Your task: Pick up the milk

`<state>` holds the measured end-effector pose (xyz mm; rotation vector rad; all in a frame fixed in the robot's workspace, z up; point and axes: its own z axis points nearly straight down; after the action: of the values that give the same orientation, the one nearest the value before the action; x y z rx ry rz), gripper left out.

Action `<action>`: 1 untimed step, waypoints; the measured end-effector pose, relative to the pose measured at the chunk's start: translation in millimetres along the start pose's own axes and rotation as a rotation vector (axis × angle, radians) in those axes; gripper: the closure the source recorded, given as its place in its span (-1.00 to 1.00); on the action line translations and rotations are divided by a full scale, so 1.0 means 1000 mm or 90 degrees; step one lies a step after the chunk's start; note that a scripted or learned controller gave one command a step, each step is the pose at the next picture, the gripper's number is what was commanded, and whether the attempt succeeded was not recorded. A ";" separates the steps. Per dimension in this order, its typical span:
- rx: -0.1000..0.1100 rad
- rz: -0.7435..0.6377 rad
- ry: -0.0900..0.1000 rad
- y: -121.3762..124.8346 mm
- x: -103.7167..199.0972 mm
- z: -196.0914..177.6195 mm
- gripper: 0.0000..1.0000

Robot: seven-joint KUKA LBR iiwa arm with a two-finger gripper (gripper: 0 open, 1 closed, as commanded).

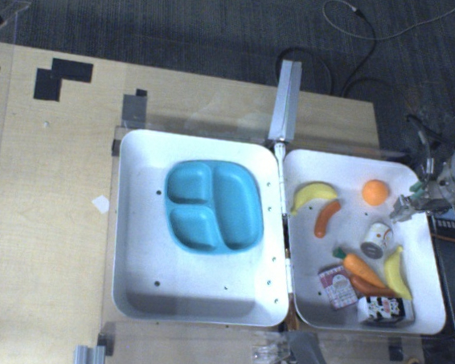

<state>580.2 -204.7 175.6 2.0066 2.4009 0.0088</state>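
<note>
Two shallow white bins are seen side by side on the bench. The left bin (140,208) occupies the centre of the frame and holds a blue divided tray (213,204). The right bin (432,308) lies at the right of the frame and holds the remaining items.

The milk (381,310), a small carton with black-and-white markings, is located in the lower right corner of the right bin, lying near the bin's lower rim. It is just below a carrot (362,271) and next to a red-and-white packet (337,285) on its left. A banana (397,272) lies just above the milk at the right.

Further up are found a small can (376,239), an orange (376,192), a red sausage-shaped item (326,217) and a second yellow piece (313,194).

The gripper (409,206) is positioned at the upper right edge of the right bin, well apart from the milk. Nothing is seen between its fingers; whether it is open or closed cannot be told.
</note>
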 end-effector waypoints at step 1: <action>0.001 -0.080 0.001 0.091 -0.017 -0.165 1.00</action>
<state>670.5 -204.3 341.7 1.8531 2.5236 0.0063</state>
